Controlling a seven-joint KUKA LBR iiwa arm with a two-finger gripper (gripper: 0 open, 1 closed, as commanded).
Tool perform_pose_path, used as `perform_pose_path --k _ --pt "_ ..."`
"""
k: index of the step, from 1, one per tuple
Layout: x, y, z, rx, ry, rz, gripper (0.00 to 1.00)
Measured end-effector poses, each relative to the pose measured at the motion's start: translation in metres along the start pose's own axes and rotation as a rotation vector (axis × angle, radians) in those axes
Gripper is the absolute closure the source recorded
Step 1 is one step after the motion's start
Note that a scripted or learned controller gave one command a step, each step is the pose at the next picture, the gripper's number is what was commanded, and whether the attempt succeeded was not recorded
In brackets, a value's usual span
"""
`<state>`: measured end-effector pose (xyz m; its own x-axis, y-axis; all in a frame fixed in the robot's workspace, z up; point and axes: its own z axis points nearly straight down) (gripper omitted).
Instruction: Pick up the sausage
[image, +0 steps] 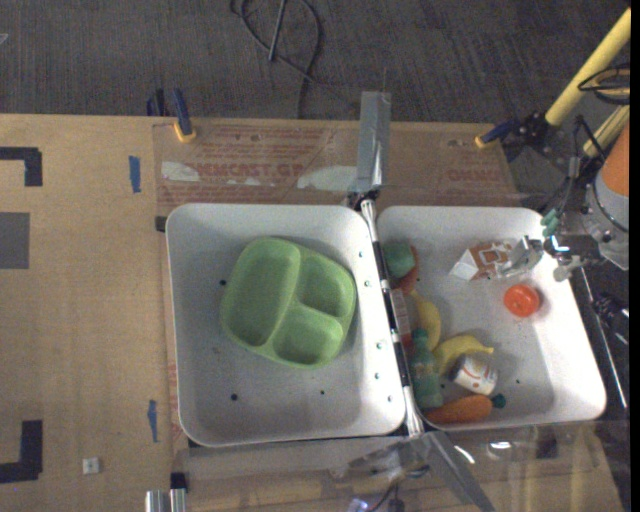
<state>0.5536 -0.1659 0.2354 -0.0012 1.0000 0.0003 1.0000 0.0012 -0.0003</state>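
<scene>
Far left: tan cardboard-covered surface (80, 300) with black corner marks and strips of blue tape. Next, a shallow white plastic bin (200, 380) holding a light green three-compartment plate (290, 302), roughly centred and turned at an angle. Then a second shallow white bin (560, 370), touching the first along a shared wall. Crowded against that wall: a small green toy (400, 260) at the top and, just below and touching it, a short reddish-brown sausage (408, 284), partly hidden and hard to make out. Further down, two yellow toy bananas (428, 320), a small white can with a red label (474, 375), and an orange carrot with a green tip (460, 408) near the front rim. Towards the right, a small white-and-brown carton (487, 260) and an orange-red round piece (521, 300). At the right rim, just beside the carton and well apart from the sausage, the metal claw (548, 252) on the grey arm; open or closed, impossible to tell.
</scene>
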Motion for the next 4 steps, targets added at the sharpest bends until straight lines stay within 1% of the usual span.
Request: perform_pose_path --k 1,2,3,4 --pt "-0.015 0.001 0.147 -0.009 0.000 0.249 0.00" --pt "0.002 0.033 0.147 -0.007 -0.003 0.479 0.00" --pt "-0.031 0.102 0.146 0.100 0.026 0.551 0.00" --pt "0.020 0.106 0.149 0.030 -0.012 0.587 0.00"
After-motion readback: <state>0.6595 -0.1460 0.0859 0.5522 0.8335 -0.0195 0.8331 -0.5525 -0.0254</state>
